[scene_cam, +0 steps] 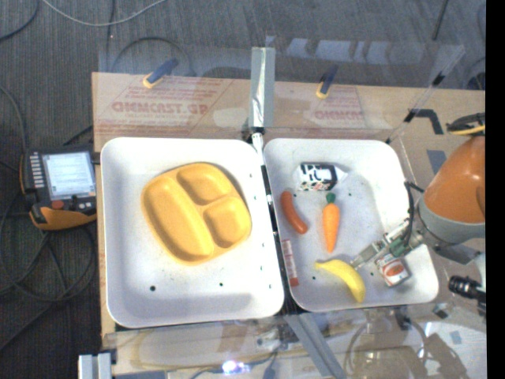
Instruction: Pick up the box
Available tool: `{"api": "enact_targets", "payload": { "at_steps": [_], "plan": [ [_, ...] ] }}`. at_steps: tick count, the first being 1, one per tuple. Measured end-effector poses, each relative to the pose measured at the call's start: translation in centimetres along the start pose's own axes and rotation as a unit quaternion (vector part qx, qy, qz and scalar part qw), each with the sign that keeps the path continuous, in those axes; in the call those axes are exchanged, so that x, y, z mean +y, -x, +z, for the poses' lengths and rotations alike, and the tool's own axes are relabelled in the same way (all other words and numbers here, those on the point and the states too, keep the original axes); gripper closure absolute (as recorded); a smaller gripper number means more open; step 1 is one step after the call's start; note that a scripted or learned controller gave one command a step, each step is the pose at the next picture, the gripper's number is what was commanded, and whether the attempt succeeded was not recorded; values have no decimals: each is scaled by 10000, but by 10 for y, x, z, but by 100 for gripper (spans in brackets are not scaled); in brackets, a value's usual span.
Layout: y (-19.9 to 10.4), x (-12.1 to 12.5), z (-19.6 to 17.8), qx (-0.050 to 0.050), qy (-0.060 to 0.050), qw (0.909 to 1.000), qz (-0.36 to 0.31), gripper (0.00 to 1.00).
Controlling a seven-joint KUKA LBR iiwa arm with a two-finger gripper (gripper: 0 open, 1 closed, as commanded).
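Left bin (126,290) holds a yellow tray (197,210). Right bin (394,160) has a carrot (331,222), sausage (294,212), banana (344,277), and the box (317,177) near its top edge. The gripper (377,253) sits low right by a small can (394,270), well apart from the box; fingers look apart, holding nothing. Risk: closing here grabs the can or banana.

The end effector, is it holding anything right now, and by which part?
Cannot be told. The end effector sits low in the right bin, next to a small box and the banana.
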State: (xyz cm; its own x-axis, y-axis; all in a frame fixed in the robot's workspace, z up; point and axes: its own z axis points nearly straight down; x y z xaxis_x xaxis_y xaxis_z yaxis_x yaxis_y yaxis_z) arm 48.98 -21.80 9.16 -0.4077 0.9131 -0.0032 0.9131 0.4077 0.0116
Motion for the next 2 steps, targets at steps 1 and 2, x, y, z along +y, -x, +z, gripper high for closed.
{"api": "enact_targets", "payload": {
  "at_steps": [1, 2],
  "plan": [
    [3, -5, -134, 6, -59, 10000, 31, 0],
    [4, -5, -154, 5, -57, 9978, 657, 0]
  ]
}}
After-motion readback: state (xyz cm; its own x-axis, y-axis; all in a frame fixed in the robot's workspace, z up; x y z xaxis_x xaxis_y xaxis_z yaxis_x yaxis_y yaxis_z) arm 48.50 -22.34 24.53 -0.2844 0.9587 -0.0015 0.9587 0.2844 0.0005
